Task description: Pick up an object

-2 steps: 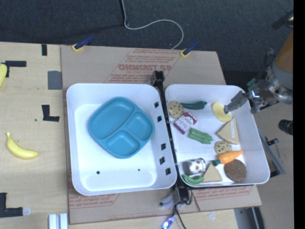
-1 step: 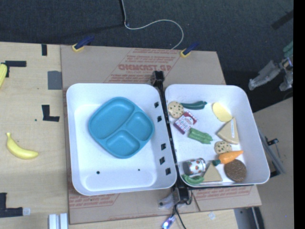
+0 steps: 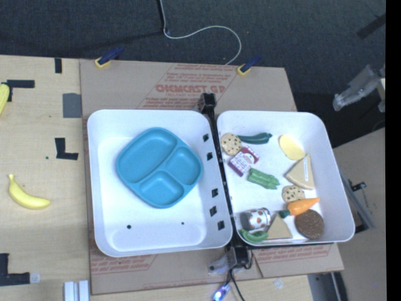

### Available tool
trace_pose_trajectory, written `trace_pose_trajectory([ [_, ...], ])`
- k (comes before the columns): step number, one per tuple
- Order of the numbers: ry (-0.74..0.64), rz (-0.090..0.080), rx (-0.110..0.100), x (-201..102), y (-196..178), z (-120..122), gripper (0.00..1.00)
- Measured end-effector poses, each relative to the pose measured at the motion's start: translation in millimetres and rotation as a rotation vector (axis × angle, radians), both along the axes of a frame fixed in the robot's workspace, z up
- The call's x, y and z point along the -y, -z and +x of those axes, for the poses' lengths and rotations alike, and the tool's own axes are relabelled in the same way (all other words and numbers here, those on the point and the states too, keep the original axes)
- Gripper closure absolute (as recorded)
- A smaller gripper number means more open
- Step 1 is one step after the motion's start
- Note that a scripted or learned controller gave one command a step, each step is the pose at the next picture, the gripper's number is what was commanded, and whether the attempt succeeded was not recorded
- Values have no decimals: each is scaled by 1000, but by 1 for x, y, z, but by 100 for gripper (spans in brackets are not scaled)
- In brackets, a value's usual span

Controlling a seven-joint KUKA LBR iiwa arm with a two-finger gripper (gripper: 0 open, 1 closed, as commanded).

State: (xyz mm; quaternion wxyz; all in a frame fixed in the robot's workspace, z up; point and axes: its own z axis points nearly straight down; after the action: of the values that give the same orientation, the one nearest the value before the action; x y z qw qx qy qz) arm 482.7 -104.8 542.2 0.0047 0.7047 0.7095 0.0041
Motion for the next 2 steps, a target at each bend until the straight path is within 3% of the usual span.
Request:
trace_pose_trajectory([
  [1, 6, -2, -12, 3, -3, 2, 100],
  [2, -5, 3, -23, -104, 81, 1, 100],
])
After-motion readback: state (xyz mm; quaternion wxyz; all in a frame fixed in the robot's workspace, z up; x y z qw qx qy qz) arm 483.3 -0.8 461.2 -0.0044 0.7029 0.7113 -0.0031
